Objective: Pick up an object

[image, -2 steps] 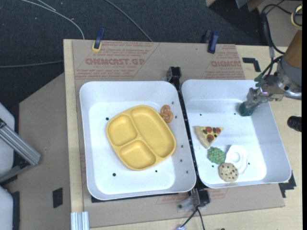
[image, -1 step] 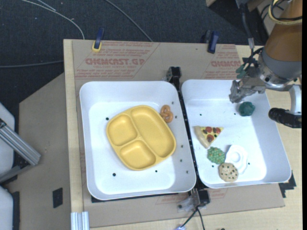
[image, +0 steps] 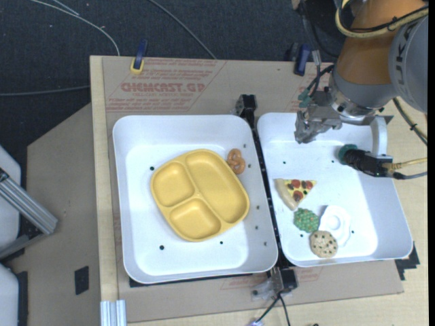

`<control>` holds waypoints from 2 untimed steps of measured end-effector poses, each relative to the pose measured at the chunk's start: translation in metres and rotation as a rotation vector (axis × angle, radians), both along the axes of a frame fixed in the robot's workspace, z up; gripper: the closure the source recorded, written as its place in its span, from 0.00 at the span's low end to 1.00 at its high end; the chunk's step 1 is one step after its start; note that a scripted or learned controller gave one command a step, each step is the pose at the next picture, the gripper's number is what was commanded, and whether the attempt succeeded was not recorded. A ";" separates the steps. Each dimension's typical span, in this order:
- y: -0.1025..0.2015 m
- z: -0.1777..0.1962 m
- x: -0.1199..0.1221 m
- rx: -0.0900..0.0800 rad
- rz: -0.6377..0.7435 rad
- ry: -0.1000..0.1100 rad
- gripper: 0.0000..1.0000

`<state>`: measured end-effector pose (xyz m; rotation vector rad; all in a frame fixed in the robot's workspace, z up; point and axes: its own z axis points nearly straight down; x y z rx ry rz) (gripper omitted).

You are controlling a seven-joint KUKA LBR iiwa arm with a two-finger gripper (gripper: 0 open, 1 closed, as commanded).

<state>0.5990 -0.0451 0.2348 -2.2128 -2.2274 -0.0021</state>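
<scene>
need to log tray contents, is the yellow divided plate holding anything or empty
Empty. All three compartments of the yellow plate show bare yellow; the pretzel lies beside its rim on the left bin's floor.

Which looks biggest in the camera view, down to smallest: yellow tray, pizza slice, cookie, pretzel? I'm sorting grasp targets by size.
1. yellow divided tray, by far the largest.
2. pizza slice.
3. cookie, a little smaller than the pizza slice.
4. pretzel, the smallest, resting at the tray's upper right edge.

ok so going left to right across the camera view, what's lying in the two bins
yellow divided plate → pretzel → pizza slice → broccoli → cookie, with the claw hanging over the right bin's far end.
</scene>
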 end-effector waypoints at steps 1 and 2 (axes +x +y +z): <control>0.054 -0.014 0.009 0.000 -0.001 0.001 1.00; 0.115 -0.018 0.018 0.000 0.000 -0.003 1.00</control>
